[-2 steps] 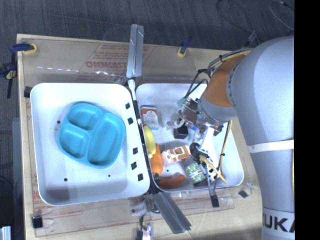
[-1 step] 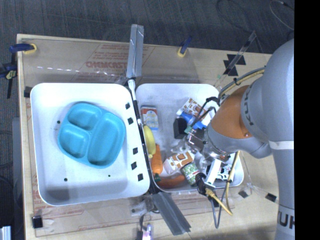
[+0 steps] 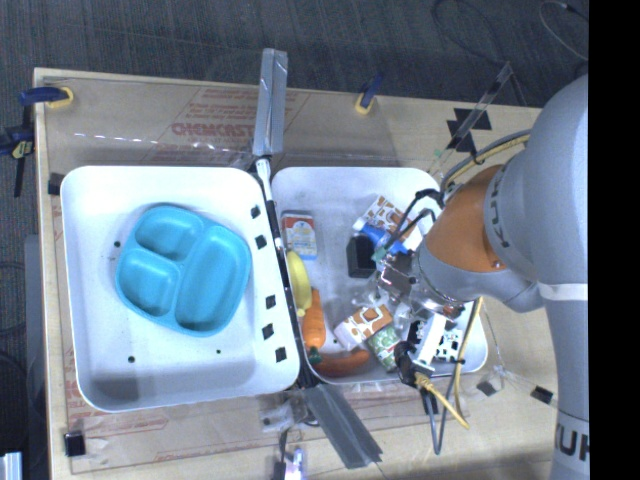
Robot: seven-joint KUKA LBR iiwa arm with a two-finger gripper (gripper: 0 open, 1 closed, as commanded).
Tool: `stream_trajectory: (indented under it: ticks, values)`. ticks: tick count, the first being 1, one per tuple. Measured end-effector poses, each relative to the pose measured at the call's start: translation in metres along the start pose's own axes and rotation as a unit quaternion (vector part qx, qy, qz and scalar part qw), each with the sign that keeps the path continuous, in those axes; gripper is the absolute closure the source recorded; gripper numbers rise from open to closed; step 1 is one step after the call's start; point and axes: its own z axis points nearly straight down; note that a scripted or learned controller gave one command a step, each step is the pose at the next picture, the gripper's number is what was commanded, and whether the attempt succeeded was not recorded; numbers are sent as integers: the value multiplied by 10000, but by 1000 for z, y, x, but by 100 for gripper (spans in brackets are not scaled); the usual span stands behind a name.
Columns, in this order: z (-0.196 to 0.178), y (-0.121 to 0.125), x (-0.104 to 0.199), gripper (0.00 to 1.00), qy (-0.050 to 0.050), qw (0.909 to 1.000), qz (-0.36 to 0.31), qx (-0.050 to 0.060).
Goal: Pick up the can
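The can (image 3: 298,236), small with a red and white label, lies near the left wall of the right bin (image 3: 330,183), just above a yellow banana (image 3: 297,278). My gripper (image 3: 368,256) hangs low over the middle of the right bin, below the orange band of the wrist (image 3: 462,233). It is to the right of the can with a gap of bare bin floor between them. Nothing shows between the gripper and the can.
An orange carrot (image 3: 313,324), a red sausage-like item (image 3: 342,362), a printed carton (image 3: 362,322) and a patterned packet (image 3: 382,213) crowd the right bin. The left bin (image 3: 90,268) holds a blue divided tray (image 3: 185,268). Cables and a white part (image 3: 440,340) hang at the bin's right rim.
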Motion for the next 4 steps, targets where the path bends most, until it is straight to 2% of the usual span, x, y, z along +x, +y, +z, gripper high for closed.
stream_trajectory:
  ticks: [1, 2, 3, 4]
  values:
    - [-105, -12, -3, 100, -14, 9987, 518, 26]
    - [-123, -60, 70, 100, -19, 9965, 832, 32]
    - [-149, -55, 105, 100, -32, 9673, 2536, 38]
    - [-142, -78, 97, 100, -39, 9400, 3412, 45]
